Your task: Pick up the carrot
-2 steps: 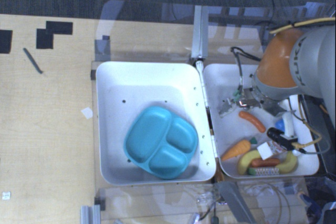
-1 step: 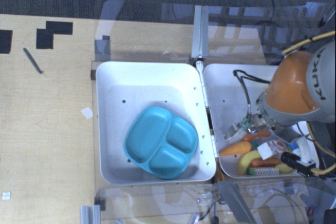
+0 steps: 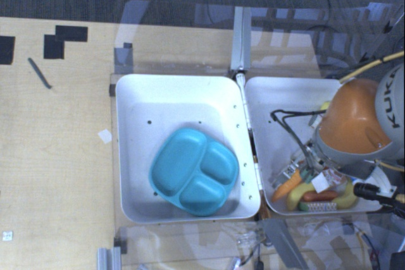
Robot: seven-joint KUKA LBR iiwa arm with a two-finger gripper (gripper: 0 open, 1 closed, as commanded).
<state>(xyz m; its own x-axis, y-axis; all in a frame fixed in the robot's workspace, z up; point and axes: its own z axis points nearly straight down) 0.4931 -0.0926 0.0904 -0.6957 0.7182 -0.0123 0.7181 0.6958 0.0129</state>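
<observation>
On the pale wooden tabletop (image 3: 57, 155), the left shallow white bin (image 3: 136, 104) holds a turquoise plastic divided plate (image 3: 193, 171) lying slightly tilted near its front wall. The right shallow white bin (image 3: 278, 98) carries the small orange tapered carrot (image 3: 286, 187) at its front left, touching a yellowish banana-like toy (image 3: 297, 198) and near a red and green piece (image 3: 319, 198). The grey arm's hand (image 3: 310, 164) sits low just beside the carrot's upper end; whether it is released or clenched I cannot tell. This looks like the approach-to-grasp step: next, the hand likely needs centring over the carrot, clear of its neighbours, before lifting.
</observation>
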